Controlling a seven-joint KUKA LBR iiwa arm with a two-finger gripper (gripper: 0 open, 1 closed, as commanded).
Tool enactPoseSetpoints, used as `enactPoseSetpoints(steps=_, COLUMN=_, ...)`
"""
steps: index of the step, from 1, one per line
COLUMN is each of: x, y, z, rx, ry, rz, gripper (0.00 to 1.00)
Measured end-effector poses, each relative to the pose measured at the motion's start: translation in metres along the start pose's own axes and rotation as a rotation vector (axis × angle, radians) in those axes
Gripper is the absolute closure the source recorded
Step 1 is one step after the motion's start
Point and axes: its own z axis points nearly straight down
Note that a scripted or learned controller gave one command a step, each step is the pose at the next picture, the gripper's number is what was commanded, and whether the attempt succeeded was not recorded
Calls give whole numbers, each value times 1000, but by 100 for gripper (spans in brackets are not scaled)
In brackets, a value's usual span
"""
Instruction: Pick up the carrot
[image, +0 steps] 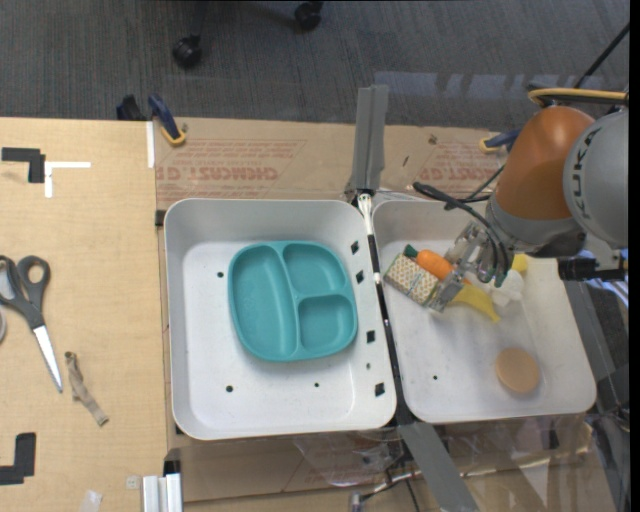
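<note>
Nearest the camera, the front edge of the bench shows clear plastic sheeting and a grey strut below the bins. On the tan board at the left lie a pair of scissors (30, 310) with grey handles and, nearer, a small strip of tape (85, 392).

In the right bin (560, 400), toward its near right corner, sits a round tan disc (518, 370), well apart from the other items. The left bin (200, 400) holds a teal divided plate (293, 299) with three compartments, lying flat near the bin's centre.

Further back in the right bin is a cluster of objects. A speckled tan sponge-like block (412, 279) lies near the divider between the bins. The carrot (433, 264) — short and orange — lies just beside that block on its far right side, touching or nearly touching it. A yellow banana-shaped item (481, 301) lies to the right, partly under the gripper.

The gripper (462, 272) is down at this cluster, just to the right of the carrot. Its fingers are dark and crowded by wiring — whether they stand apart or together cannot be told, and the carrot is not seen between them.

Behind it, the orange band (540, 165) of the arm rises at the right. A brown cardboard sheet (250, 160) lies beyond the bins.
</note>
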Motion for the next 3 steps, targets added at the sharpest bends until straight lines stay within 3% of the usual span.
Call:
enactPoseSetpoints(steps=1, x=-4, y=22, z=-1, rx=0, ry=-2, rz=-23, gripper=0)
enactPoseSetpoints(steps=2, x=-6, y=22, z=-12, rx=2, ry=-10, rz=-25, gripper=100)
enactPoseSetpoints(steps=3, x=46, y=48, z=-99, rx=1, ry=0, rz=295, gripper=100)
